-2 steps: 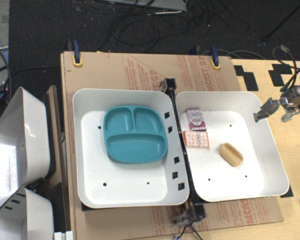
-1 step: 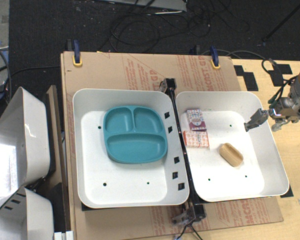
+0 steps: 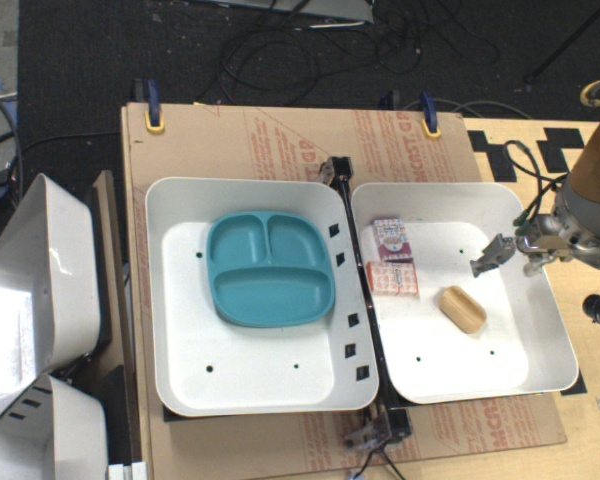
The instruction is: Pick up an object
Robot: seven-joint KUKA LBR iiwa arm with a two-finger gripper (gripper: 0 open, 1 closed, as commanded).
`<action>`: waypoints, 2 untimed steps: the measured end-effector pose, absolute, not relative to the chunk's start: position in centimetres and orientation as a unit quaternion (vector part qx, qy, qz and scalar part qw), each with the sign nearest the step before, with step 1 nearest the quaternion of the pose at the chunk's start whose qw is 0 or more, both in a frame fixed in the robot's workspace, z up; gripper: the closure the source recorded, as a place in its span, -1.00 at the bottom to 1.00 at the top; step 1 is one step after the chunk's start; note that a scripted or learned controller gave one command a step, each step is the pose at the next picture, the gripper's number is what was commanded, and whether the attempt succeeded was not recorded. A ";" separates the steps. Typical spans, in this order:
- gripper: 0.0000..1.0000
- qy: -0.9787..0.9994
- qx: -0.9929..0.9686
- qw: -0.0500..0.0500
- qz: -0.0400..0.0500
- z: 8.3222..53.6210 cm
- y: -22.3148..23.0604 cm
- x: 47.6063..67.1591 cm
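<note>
In the right bin [image 3: 500, 368] lie a tan, bread-like block [image 3: 463, 309] near the middle and a pink-and-white packet [image 3: 391, 258] against the left wall. My gripper [image 3: 492, 255] hovers over the bin's right part, up and to the right of the tan block and apart from it. Its fingers look spread and nothing sits between them. A teal divided plate [image 3: 270, 269] rests in the left bin [image 3: 260, 383].
The grey arm with its orange band [image 3: 585, 193] comes in from the right over the right bin's far corner. A black divider [image 3: 358, 288] runs between the bins. Spare white bins [image 3: 35, 288] are stacked off the bench at the left.
</note>
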State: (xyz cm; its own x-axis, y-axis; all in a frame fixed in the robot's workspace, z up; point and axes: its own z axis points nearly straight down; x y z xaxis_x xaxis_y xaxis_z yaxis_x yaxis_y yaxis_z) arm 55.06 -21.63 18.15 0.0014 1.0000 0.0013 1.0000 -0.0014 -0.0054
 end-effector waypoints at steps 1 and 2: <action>-1.00 -0.707 -0.708 0.003 0.001 12.5 -21.1 54.1; 1.00 -0.707 -0.707 -0.001 0.000 13.9 -21.1 54.3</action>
State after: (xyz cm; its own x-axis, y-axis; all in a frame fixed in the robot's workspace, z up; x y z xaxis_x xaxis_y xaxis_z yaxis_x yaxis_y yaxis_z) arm 54.30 -21.13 13.87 0.0009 1.0000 -0.0006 1.0000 -0.0009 0.0013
